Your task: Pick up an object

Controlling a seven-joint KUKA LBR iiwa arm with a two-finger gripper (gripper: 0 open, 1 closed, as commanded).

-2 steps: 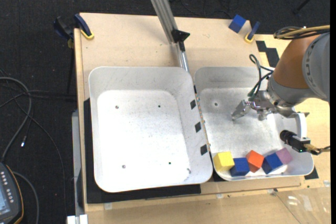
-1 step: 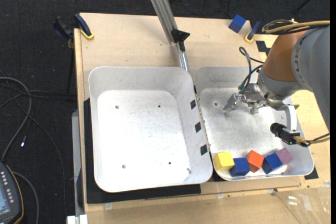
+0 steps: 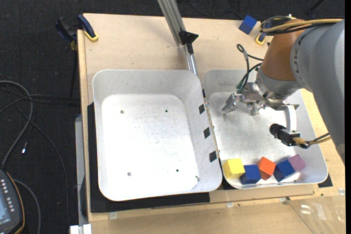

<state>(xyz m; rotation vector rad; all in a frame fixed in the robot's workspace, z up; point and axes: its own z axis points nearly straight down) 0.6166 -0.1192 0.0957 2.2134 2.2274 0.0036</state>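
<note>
We hover the two-finger gripper (image 3: 239, 105), fingers spread and holding nothing, over the right shallow white bin (image 3: 219, 85), and should drop squarely onto the small yellow cube (image 3: 233, 167) by its near wall.

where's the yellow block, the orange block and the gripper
yellow block (image 3: 233, 166), camera view, on its top face
orange block (image 3: 266, 166), camera view, on its top face
gripper (image 3: 241, 105), camera view, midway between its fingertips
</note>
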